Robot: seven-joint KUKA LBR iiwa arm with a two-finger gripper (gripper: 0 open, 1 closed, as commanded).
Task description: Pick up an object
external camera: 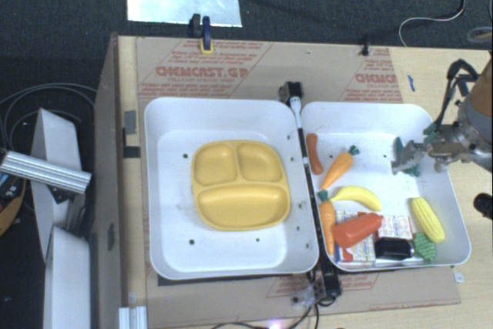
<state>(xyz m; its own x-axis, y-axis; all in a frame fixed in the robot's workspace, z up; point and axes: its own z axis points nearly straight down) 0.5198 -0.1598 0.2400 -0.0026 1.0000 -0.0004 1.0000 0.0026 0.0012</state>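
The left bin (166, 166) is carrying a yellow tray (239, 185); the right bin (454, 235) is holding the toy food. The gripper (408, 158) is hovering over that bin's upper right, nothing between its fingers, and I cannot tell their spread. The corn (427, 218), lying below it, looks light, hard, slick plastic: best pinched across its middle. The banana (356, 196) and carrot (337, 169) are lying left.

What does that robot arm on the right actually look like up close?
A grey metal arm enters from the right, with dark cables looping over its top. Its gripper is a small grey-green claw of two short fingers, mounted on a blocky grey wrist.
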